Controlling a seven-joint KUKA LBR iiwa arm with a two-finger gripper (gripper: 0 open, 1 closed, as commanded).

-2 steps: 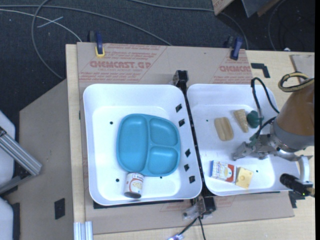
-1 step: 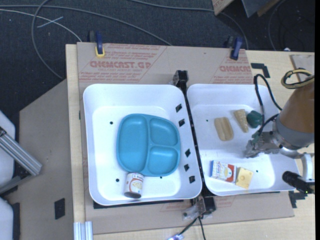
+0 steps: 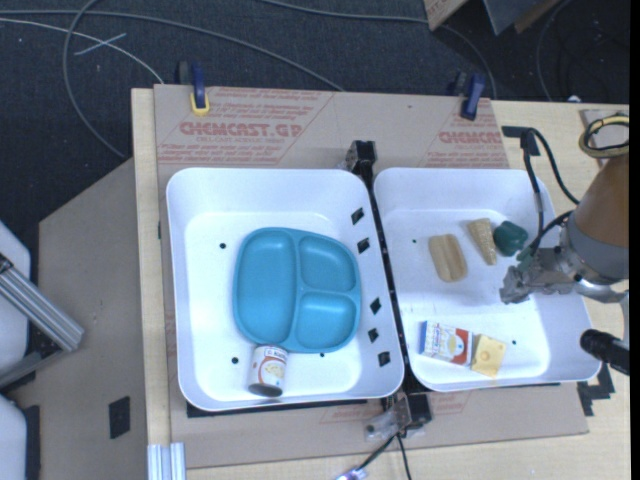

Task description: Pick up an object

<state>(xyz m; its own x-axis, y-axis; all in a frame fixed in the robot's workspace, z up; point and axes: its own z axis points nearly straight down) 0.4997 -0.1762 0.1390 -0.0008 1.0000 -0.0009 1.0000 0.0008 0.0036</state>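
My gripper hangs low over the right side of the right bin, on the end of the grey arm with its orange band. Just above it lies a small green object beside a tan bread-like piece. A second tan bread roll lies to the left of them. Near the bin's front edge sit a small white carton with a red and blue print and a yellow cheese wedge. Nothing shows in the gripper's grasp.
The left bin holds a blue divided plate and a small can lying near its front edge. A black divider with clips runs between the bins. Black cables trail over the right bin's far corner.
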